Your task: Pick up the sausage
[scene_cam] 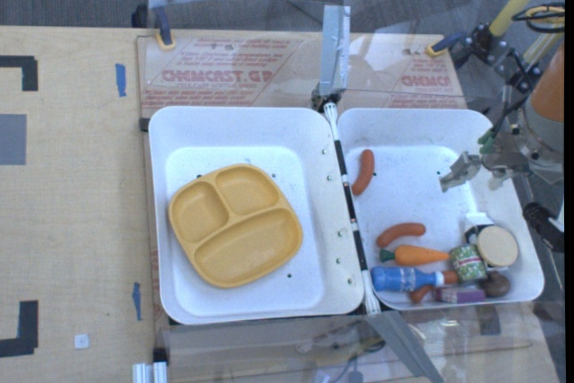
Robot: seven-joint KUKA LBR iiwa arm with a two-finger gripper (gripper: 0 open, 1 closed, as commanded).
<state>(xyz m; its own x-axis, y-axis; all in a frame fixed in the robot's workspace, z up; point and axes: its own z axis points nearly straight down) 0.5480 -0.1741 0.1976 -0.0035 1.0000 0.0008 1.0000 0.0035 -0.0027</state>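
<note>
While the end effector (475, 172) hovers at the right side of the right bin (421, 123) (its fingers spread open, holding nothing), one sausage (362, 171) lies at the bin's upper left, another sausage (400, 234) lower, above the carrot (420, 256).

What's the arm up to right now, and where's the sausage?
Gripper over right bin, right side, nothing held. Sausage lies apart by the left wall. Second sausage beside the carrot. Path clear.

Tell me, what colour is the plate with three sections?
Yellow. The plate sits in the left bin, clearest in the camera view.
</note>
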